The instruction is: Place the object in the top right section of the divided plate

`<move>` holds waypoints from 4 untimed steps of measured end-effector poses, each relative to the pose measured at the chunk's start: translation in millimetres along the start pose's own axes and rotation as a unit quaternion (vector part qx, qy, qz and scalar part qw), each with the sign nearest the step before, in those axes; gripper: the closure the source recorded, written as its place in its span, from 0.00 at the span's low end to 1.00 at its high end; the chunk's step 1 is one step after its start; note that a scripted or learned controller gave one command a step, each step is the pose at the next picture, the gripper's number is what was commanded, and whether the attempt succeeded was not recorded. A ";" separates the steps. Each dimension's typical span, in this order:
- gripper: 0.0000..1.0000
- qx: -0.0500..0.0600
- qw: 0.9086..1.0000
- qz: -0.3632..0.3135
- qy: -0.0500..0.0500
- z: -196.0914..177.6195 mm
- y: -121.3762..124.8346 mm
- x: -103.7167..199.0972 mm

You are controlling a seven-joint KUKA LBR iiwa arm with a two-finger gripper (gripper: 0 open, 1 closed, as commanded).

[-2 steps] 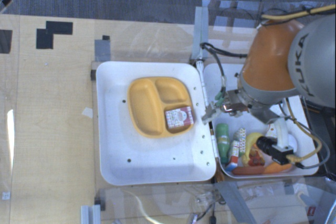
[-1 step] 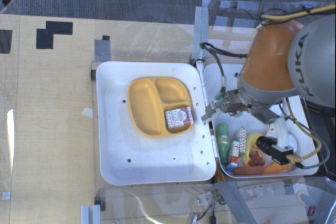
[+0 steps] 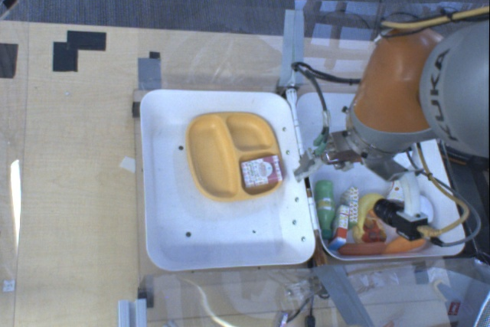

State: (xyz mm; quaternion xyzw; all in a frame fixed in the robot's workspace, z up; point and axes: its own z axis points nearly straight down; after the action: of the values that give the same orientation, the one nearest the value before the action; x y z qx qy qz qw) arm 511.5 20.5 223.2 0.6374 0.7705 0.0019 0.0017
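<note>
A yellow divided plate (image 3: 218,157) lies in the left white bin (image 3: 176,233). It has one long section on the left and two smaller ones on the right. A small red and white packet (image 3: 260,171) rests in the plate's lower right section, and the upper right section (image 3: 249,131) is bare. My gripper (image 3: 315,155) hangs over the left rim of the right bin (image 3: 308,115), just right of the plate and the packet. I see nothing carried under it.
The right bin holds a green bottle (image 3: 325,207), a striped box (image 3: 346,210), a banana (image 3: 367,204), red pieces (image 3: 374,230) and an orange carrot (image 3: 402,245) along its front. The arm's bulk covers that bin's back half. Grey brackets stand at the bins' corners.
</note>
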 end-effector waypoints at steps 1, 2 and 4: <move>0.00 0.000 1.000 0.000 0.000 0.0 0.0 0.0; 0.00 -0.001 0.999 -0.053 -0.001 -43.8 8.9 -21.1; 1.00 -0.004 0.998 -0.055 -0.001 -55.0 10.9 -20.8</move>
State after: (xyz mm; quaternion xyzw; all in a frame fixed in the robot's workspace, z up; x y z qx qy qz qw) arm 525.8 2.1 278.3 0.5938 0.8046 0.0042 0.0055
